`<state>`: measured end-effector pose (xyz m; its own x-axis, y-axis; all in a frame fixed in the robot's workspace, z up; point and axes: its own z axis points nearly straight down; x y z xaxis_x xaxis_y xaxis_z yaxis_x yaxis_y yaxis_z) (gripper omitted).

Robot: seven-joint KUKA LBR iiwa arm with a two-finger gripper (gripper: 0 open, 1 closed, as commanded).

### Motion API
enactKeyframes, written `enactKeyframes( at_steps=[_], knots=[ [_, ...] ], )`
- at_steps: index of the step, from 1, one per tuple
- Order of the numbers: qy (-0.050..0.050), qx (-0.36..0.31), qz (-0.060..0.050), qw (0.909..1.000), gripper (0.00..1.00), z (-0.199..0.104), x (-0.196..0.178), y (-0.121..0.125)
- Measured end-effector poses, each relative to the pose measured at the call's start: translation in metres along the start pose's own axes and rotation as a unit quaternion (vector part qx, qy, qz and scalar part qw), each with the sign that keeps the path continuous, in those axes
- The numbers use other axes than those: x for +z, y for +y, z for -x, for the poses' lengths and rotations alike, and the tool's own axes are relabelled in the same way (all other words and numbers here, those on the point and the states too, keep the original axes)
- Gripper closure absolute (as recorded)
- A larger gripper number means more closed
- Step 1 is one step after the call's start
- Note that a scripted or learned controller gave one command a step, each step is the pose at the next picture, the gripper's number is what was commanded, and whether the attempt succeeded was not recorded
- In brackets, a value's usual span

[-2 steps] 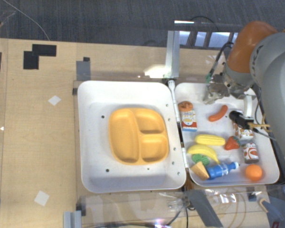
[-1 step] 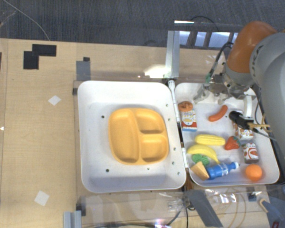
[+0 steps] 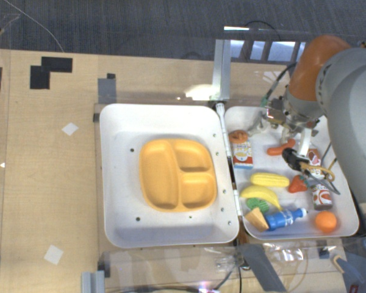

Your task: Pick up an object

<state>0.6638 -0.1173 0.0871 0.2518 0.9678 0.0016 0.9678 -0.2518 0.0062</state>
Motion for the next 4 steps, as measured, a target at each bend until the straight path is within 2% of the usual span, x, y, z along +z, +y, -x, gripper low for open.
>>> enactKeyframes(
  at_steps=[1,2,3,4],
  knots=[
    [-0.001,-0.003,0.005,1.0,1.0,-0.001,-0.015,0.003],
    [-0.001,-0.004,0.004,1.0,0.0,-0.001,-0.014,0.003],
    [0.0,0.1,0.001,0.995,0.0,0.027,-0.056,0.012],
    [0.0,0.281,0.0,0.9597,0.0,0.061,-0.069,0.023]
  ],
)
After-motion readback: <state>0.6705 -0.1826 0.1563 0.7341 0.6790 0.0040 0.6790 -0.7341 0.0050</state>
